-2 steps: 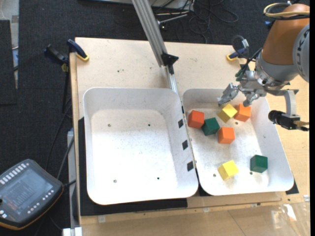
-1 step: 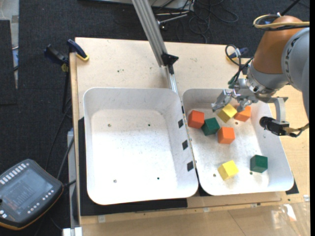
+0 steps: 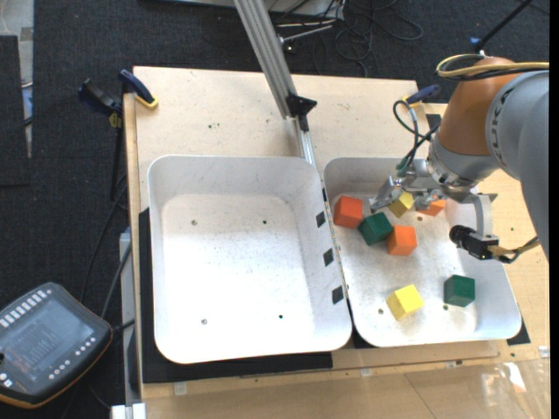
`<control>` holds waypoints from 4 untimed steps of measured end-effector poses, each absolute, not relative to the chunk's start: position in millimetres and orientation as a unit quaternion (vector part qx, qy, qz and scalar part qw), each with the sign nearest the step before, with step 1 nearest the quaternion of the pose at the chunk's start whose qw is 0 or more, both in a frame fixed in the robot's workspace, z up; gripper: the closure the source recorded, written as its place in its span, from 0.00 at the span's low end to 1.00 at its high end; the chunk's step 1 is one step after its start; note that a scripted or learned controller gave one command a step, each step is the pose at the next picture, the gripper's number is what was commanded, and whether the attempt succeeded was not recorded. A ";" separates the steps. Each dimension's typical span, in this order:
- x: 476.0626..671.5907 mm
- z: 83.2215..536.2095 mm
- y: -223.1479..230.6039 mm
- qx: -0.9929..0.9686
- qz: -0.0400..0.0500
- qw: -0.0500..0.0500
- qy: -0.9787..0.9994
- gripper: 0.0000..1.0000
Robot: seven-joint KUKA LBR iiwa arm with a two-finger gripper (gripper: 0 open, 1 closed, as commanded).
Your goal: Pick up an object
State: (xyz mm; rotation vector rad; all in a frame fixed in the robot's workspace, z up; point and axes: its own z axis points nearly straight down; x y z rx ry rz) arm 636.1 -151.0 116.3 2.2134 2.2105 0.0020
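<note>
The right bin (image 3: pixel 489 321) holds several small blocks. An orange block (image 3: pixel 348 211) and a dark green block (image 3: pixel 376 228) lie near its left wall, with a second orange block (image 3: pixel 402 240) just right of the green one. A yellow block (image 3: pixel 405 301) and another green block (image 3: pixel 459 291) sit toward the front. My gripper (image 3: pixel 393 197) is low over the back of this bin, above the green block. A small yellow block (image 3: pixel 402 204) sits right at its tip, and an orange piece (image 3: pixel 432 206) peeks out beside it.
The left bin (image 3: pixel 166 234) stands beside the right one; their walls meet at a ridge (image 3: pixel 330 251). A slanted metal pole (image 3: pixel 266 42) comes down to the bench behind the bins. Cables (image 3: pixel 419 116) hang by the wrist. A pendant (image 3: pixel 44 343) lies at the bottom left.
</note>
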 end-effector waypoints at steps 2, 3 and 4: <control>634.1 188.1 -142.8 0.706 0.002 0.003 0.708 1.00; 630.8 239.6 -151.2 0.707 0.002 0.004 0.707 1.00; 631.9 267.4 -151.2 0.706 0.001 0.002 0.708 1.00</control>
